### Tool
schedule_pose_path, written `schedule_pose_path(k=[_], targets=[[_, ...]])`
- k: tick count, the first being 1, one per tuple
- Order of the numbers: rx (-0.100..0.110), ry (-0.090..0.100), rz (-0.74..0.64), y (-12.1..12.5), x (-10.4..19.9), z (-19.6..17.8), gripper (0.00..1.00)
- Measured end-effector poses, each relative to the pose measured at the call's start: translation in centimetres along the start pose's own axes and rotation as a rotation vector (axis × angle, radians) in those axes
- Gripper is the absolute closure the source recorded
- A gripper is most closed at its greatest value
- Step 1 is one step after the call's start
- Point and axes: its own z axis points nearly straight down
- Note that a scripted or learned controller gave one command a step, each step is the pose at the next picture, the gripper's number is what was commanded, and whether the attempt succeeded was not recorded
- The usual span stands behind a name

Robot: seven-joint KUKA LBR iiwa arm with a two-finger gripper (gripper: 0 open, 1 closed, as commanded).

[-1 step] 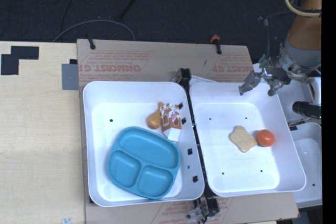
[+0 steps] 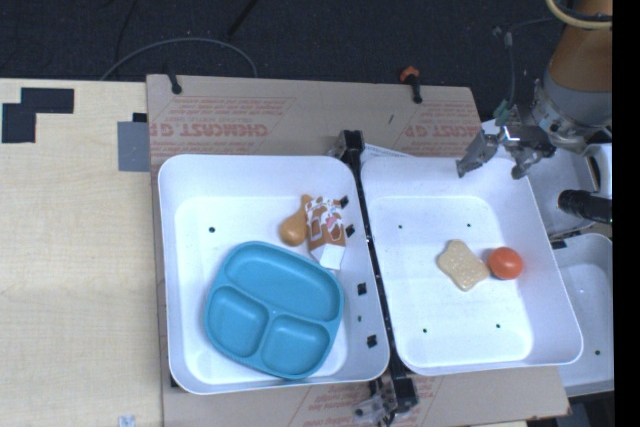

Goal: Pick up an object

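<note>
Gripper (image 2: 497, 155) hangs over right bin's (image 2: 560, 315) far-right corner, fingers spread, nothing btwn them. Targets well below it: orange ball (image 2: 506, 263) touching tan cracker (image 2: 462, 265), mid-bin. You'd best go for the ball, descend straight, straddle it, avoid the cracker.

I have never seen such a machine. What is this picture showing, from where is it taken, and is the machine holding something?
One camera fixed above a bench looks down at a slant. The grey and orange shape at the top right is a robot arm; at its end is a gripper with two fingers, which are spread apart with nothing between them. It hangs over the far corner of the right bin.

Two shallow white bins sit side by side. The left bin holds a blue plate with three compartments, plus a small brown toy and a packet beside it. The right bin holds a tan biscuit-like piece and an orange ball right next to it.
</note>
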Motion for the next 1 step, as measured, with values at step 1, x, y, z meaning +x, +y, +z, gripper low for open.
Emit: schedule_pose_path(k=[1], targets=[[0.006,0.001,0.001,-0.6,-0.73,4.95,0.0]])
